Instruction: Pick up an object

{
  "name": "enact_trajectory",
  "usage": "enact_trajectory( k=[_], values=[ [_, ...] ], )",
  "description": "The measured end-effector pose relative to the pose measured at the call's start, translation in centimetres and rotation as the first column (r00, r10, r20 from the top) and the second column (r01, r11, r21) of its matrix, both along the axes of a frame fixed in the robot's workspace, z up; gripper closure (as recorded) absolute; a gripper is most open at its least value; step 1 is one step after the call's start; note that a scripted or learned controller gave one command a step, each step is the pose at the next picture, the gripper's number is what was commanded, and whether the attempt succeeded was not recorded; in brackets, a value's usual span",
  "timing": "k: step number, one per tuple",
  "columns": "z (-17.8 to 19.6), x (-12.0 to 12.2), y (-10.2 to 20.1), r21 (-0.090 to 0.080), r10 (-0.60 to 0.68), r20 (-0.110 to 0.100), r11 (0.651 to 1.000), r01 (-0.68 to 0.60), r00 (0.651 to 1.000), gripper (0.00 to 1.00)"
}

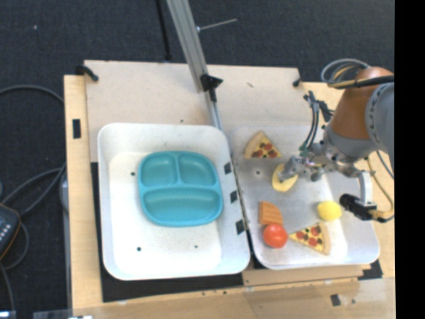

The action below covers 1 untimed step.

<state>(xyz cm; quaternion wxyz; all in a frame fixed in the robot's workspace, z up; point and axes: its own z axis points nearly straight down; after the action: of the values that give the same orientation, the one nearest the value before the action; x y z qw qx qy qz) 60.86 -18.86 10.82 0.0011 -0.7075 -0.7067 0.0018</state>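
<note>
Clearance first: we see the arm point(355, 115) reaching in from the right over the right bin point(345, 248), with its gripper point(292, 171) low at a pale yellow banana-like piece point(284, 180) near the bin's middle. We cannot tell whether the tool grips that piece or merely touches it. Bare floor lies between this piece and the bin's left wall. The right bin also holds a pizza slice point(261, 147) near the far left corner, a waffle-like square point(269, 212) touching a red tomato point(275, 235), a second pizza slice point(312, 238) near the front edge, and a yellow lemon point(329, 210). The left bin point(119, 258) holds a blue divided tray point(179, 189), with bare margin all around it.
</note>
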Motion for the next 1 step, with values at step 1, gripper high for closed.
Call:
enact_trajectory(
  k=[1],
  values=[
    [-0.42,0.18,-0.14,-0.001,-0.001,0.008,1.0,0.001,1.0,0.0]
  ],
)
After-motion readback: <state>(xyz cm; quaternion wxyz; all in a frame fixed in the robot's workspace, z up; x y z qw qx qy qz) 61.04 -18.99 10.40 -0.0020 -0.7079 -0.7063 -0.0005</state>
